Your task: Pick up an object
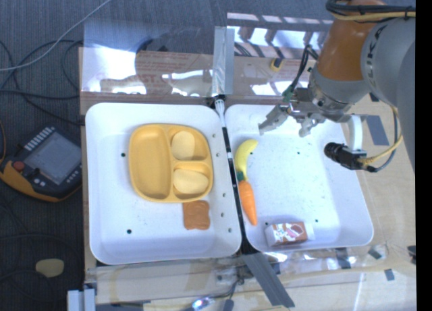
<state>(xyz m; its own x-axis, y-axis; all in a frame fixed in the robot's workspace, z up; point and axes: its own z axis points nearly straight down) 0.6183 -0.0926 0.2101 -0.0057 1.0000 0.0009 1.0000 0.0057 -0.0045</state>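
The gripper (290, 122) hangs at the upper middle of the right bin (337, 198), fingers spread and holding nothing. The nearest object, the banana (245, 154), lies just lower left against the bin's left wall, the carrot (248, 202) below it. A good pick likely means lowering straight over the banana's middle, fingers straddling its width, clear of the wall.

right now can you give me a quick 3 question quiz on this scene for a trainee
1. True or false: the claw is holding the carrot.
2. Which bin holds the yellow divided tray? A) left bin B) right bin
3. Fill in: the banana lies right above the ____ along the right bin's left wall.

Key:
1. False; the claw hangs open over the right bin's upper part, nothing between its fingers.
2. A; the tray sits in the left bin, with a brown slice below it.
3. Carrot.
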